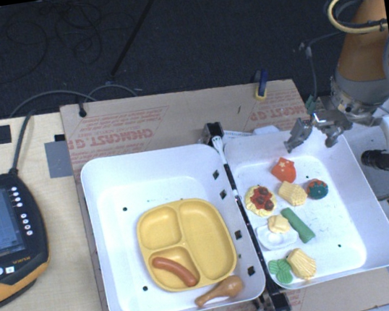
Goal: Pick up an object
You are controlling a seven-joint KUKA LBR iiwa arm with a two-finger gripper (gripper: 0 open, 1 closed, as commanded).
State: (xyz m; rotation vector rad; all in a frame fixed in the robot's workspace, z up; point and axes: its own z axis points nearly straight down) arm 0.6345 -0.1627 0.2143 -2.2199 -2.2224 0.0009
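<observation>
My gripper (314, 132) hangs over the back edge of the right bin (365, 190), its two fingers spread apart with nothing between them. Below it in that bin lie toy foods: a red piece (283, 170), a yellow piece (292, 193), a small pizza round (260, 199), a green stick (298, 224), a round red and teal piece (317, 188), a white egg-like piece (273, 234), a corn cob (302, 264) and a green leaf (279, 271). The red piece is the nearest to the gripper.
The left bin (113, 193) holds a yellow divided plate (190, 221) with a sausage (173, 270) in it, and a drumstick (217, 292) beside the plate. A teach pendant (5, 232) lies at the far left on the bench. Cables run behind the bins.
</observation>
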